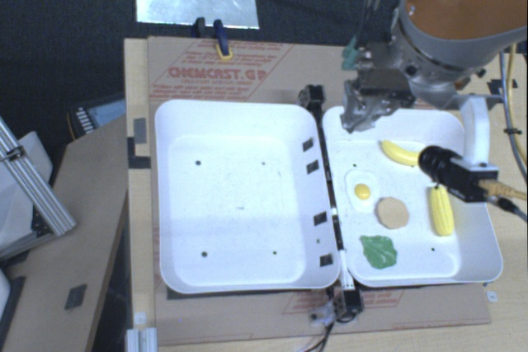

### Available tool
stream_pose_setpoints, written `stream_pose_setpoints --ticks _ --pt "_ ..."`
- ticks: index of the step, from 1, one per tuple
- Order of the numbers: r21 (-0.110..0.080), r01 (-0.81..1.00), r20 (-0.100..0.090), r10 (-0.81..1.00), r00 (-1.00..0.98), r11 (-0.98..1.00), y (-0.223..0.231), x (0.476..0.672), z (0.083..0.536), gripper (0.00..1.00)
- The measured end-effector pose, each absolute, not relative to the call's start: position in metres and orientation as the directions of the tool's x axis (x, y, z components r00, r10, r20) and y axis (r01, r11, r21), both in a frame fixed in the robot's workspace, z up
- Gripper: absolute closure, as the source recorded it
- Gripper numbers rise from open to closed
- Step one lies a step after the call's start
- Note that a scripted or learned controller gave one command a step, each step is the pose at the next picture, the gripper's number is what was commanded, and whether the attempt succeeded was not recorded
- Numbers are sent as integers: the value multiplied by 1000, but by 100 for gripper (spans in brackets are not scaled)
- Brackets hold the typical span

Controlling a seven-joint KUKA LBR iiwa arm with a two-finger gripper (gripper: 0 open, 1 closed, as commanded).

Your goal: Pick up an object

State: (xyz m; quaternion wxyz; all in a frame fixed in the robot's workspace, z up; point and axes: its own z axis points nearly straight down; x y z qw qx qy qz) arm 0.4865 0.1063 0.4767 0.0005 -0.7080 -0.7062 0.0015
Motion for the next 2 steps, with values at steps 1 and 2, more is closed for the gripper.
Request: stream_pose_setpoints --ticks 1,2 --pt "2 1000 0 1000 0 0 95 487 467 100" --pt "5 1000 2 1000 -7 7 131 490 493 100"
